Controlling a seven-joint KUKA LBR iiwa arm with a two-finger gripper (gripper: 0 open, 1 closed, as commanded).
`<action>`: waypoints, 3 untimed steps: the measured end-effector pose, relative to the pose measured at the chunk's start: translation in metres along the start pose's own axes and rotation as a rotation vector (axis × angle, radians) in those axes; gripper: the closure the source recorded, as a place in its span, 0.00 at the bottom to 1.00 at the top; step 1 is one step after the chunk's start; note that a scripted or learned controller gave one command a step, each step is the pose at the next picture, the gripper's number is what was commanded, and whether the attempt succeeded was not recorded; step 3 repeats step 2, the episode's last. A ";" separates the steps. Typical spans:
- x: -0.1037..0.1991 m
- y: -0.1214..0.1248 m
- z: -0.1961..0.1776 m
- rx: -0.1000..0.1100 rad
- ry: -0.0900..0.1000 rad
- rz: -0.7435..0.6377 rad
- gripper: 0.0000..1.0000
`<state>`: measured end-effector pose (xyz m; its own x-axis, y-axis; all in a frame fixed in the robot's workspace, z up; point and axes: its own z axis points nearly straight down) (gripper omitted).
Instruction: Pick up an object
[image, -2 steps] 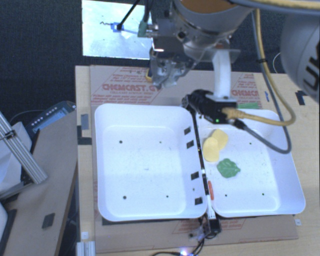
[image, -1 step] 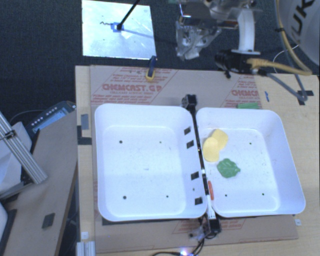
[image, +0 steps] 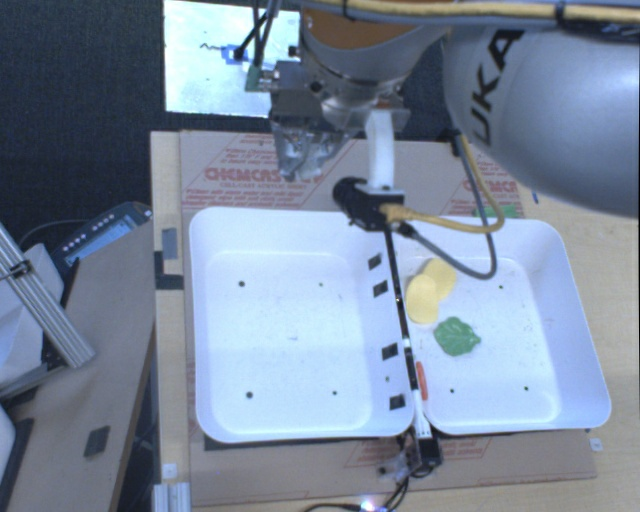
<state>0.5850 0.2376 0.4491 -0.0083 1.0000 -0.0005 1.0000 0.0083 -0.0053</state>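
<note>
- I see the gripper (image: 303, 158) hanging at the 12 o'clock side of the left bin (image: 205, 320), just past its far rim and over the printed cardboard sheet (image: 225, 175) that lies under both bins.
- It is blurred and seen from above, so I cannot tell whether it is open or closed; I see nothing held in it.
- The grey arm (image: 545, 95) comes in from 2 o'clock and covers the top right of my view, with its orange band (image: 355, 25) right above the wrist.
- The things to pick lie in the right bin (image: 588, 360), well apart from the gripper.
- A pale yellow object (image: 426, 296) with two rounded lobes lies toward 10 o'clock in that bin, close to the wall it shares with the left bin.
- A crinkled green leaf-shaped piece (image: 457, 336) lies flat just beside the yellow one, at its 5 o'clock; I cannot tell whether they touch.
- A small orange-red piece (image: 421, 381) sits on the seam between the bins, at 7 o'clock of the green piece.
- Out at 9 o'clock, off the bench, I see a grey device with a blue screen (image: 100, 232).
</note>
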 end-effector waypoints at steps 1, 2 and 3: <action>-0.004 0.037 -0.074 -0.015 0.003 0.006 1.00; -0.002 -0.096 -0.067 -0.003 0.003 -0.001 1.00; -0.002 -0.096 -0.067 -0.003 0.003 -0.001 1.00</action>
